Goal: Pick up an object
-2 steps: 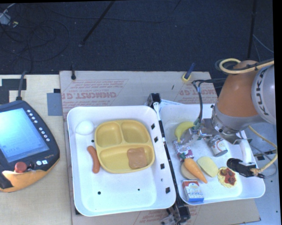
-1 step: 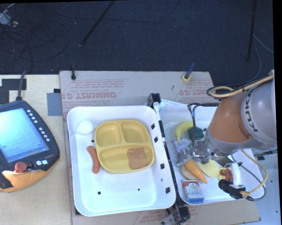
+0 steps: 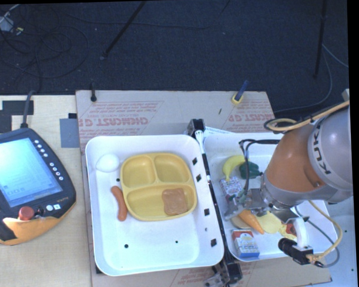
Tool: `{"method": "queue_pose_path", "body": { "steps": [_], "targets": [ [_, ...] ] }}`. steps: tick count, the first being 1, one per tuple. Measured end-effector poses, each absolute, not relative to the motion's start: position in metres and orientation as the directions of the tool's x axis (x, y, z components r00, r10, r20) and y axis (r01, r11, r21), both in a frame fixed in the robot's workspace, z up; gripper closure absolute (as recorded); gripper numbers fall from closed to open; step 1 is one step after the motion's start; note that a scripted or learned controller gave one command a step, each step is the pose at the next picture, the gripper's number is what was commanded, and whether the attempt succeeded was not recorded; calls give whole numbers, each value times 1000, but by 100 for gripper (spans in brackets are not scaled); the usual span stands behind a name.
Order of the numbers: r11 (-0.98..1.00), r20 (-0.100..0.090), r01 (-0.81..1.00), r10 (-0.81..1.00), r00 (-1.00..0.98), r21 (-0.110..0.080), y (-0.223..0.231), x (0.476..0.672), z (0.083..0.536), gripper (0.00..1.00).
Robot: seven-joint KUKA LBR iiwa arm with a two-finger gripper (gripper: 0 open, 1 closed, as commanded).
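Observation:
My arm (image 3: 304, 165) reaches in from the right and hangs over the right bin (image 3: 218, 145). The gripper (image 3: 247, 197) is down among the items there, mostly hidden under the orange wrist. Around it lie a yellow banana (image 3: 232, 166), a green piece (image 3: 250, 170), an orange carrot (image 3: 251, 221), a pale yellow item (image 3: 273, 225) and a small blue and white carton (image 3: 246, 244). I see nothing clearly held.
The left bin (image 3: 148, 253) holds a yellow divided plate (image 3: 154, 170) with a brown toast slice (image 3: 175, 201), an orange-red sausage (image 3: 119, 203) and a white egg (image 3: 107, 163). A tablet pendant (image 3: 25, 180) lies at the far left on the bench.

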State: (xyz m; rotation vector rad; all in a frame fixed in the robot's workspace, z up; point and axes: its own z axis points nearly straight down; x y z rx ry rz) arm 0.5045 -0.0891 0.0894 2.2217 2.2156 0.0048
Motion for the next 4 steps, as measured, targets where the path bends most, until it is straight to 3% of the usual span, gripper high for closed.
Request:
{"method": "queue_pose_path", "body": {
  "steps": [2,3,4],
  "targets": [
    [-2,1,1000,1000,2,1,-82,485,88,0],
    [-2,3,1000,1000,2,-3,-85,497,88,0],
    [-2,2,1000,1000,2,-1,-84,476,88,0]
  ]
}}
